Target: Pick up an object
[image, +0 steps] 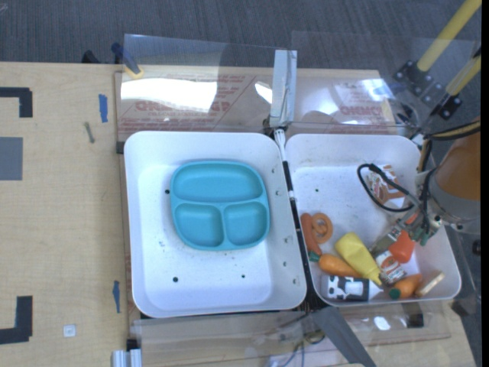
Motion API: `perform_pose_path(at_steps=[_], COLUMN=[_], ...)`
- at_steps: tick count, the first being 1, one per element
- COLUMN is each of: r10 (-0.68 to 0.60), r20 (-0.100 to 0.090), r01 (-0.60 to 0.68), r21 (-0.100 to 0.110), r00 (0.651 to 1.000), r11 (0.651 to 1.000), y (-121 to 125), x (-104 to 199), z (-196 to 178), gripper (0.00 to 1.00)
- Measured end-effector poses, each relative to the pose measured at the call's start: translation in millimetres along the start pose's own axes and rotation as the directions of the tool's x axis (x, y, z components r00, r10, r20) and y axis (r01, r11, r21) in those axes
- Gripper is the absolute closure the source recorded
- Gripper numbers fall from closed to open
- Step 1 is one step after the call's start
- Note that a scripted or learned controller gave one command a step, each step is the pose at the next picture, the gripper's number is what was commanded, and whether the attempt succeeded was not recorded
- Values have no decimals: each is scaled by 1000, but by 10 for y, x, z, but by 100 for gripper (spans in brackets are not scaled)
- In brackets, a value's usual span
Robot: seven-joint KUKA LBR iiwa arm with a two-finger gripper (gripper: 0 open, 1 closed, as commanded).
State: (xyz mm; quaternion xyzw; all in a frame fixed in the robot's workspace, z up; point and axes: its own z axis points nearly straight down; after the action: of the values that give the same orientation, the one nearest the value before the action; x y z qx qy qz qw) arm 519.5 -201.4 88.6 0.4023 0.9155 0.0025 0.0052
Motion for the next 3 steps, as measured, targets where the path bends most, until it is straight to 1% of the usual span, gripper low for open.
perform_pose_path(at_steps=[1, 2, 3], r10=[-78, -100, -62], r20=[1, -38, 1], r01=[78, 101, 62], r21=[1, 46, 5], r00=[997, 994, 998], r11=[997, 994, 998], y=[626, 1134, 555], x=[-185, -529, -126], z=[8, -15, -2], gripper=[0, 0, 0])
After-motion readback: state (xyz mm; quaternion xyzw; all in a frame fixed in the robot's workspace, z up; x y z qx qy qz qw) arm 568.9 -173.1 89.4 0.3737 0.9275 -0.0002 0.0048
